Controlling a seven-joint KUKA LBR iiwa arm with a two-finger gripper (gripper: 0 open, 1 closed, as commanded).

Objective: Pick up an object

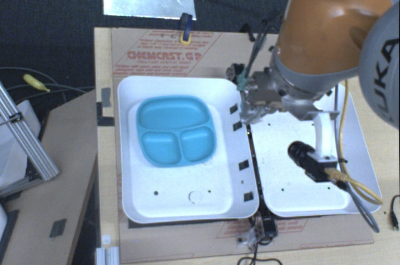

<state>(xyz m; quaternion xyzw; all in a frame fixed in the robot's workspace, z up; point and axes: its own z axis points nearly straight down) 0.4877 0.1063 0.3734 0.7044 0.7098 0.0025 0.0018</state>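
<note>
A light blue divided plate (175, 130) with three compartments lies flat in the left white bin (134, 195), towards its upper middle. My gripper (248, 109) hangs below the orange wrist band, over the upper left corner of the right white bin (294, 204), close to the wall shared by the two bins. It is to the right of the plate and apart from it. The arm's bulk hides the upper part of the right bin.
A small pale ring (195, 197) lies on the left bin's floor near its front. Cardboard (162, 54) with red print lies under the bins, with a blue and yellow clip (185, 29) on its far edge. A metal frame (25, 139) stands at the left.
</note>
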